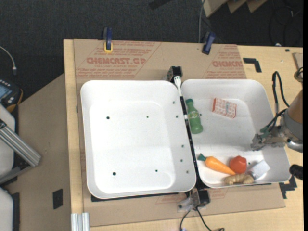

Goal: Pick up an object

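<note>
The right bin [250, 93] holds several objects. A green bottle [194, 116] lies along its left wall. A small red-and-white packet [224, 108] rests near the back. At the front lie an orange carrot [217, 164], a red tomato [237, 164], a tan ginger root [239, 179] and a white card [260, 169]. My gripper [263, 141] reaches in from the right and hangs low over the bin's right side, above and to the right of the tomato, with nothing seen in it.
The left bin [96, 129] is beside the right one, both on a cardboard sheet [77, 81] held by clamps [108, 38] at the back. A cable [278, 93] runs along the right bin's edge near the arm.
</note>
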You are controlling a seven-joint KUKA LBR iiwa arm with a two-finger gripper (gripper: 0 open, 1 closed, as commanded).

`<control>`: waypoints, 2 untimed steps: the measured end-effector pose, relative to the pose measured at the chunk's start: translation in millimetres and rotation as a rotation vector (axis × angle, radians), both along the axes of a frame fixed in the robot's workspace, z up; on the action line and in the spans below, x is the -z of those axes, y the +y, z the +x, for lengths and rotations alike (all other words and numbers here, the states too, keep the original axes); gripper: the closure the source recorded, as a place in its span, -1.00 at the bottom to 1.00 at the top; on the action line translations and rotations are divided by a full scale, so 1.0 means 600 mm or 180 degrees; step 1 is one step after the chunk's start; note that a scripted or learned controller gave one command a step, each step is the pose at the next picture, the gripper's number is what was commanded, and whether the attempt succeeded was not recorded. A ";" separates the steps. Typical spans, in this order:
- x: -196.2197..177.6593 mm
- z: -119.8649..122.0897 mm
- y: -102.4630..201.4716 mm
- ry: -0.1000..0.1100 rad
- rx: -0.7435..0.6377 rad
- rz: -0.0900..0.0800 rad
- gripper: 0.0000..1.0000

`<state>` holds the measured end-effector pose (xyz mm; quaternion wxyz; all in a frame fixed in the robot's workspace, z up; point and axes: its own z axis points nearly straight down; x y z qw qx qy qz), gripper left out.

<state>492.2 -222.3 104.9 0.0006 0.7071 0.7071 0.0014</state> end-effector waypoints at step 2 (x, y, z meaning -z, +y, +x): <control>-0.033 0.001 -0.001 -0.0013 0.0004 -0.0010 1.00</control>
